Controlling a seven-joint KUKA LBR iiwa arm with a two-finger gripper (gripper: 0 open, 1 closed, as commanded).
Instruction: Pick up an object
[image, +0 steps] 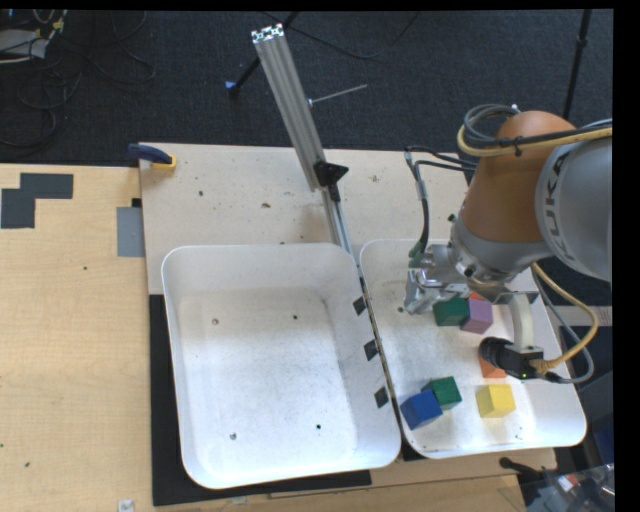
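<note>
Where we are: our arm reaches in from the right and hangs over the right bin (560, 425), wrist low at the bin's upper half.

Gripper: the gripper (425, 292) sits near the bin's left wall, metal bits pointing down toward the floor of the bin.

Fingers: honestly we cannot tell if they're released or clenched, the wrist hides the tips. Nothing visibly sits between them, so we're not calling a grasp.

Closest candidates: a dark green block (450, 313) and a purple block (480, 316), touching each other, just beside the gripper on its right and a bit toward the camera.

Other options: blue cube (421, 409) touching a green cube (443, 391) near the front, a yellow cube (495, 400) to their right, and something orange (492, 369) half hidden behind the black cable fitting.

The key relation: we reckon the dark green block is the target, lying right of and slightly nearer than the fingertips, so the move needs a small shift that way before closing.

Risk: the purple neighbour is jammed against it, could get nudged.

Left bin (200, 290): just specks.
</note>
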